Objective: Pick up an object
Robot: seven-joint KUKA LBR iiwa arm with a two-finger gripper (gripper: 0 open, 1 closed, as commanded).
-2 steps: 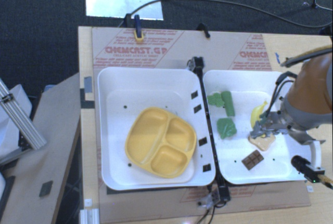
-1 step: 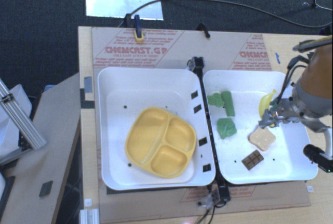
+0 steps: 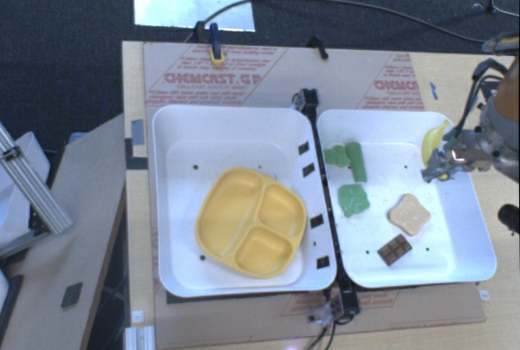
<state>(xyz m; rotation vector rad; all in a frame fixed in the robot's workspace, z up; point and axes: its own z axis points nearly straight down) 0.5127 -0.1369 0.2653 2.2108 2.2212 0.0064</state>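
The right bin holds a green block, a green leafy piece, another green piece, a slice of toast and a brown chocolate bar. A yellow banana lies by the bin's far right rim. My gripper reaches in from the right and hangs just below the banana's lower end, right of the toast. Whether it touches the banana cannot be made out.
The left bin holds a yellow divided plate. A black divider strip runs between the bins. A cable crosses the dark floor behind the bench, and a metal rail sits at far left.
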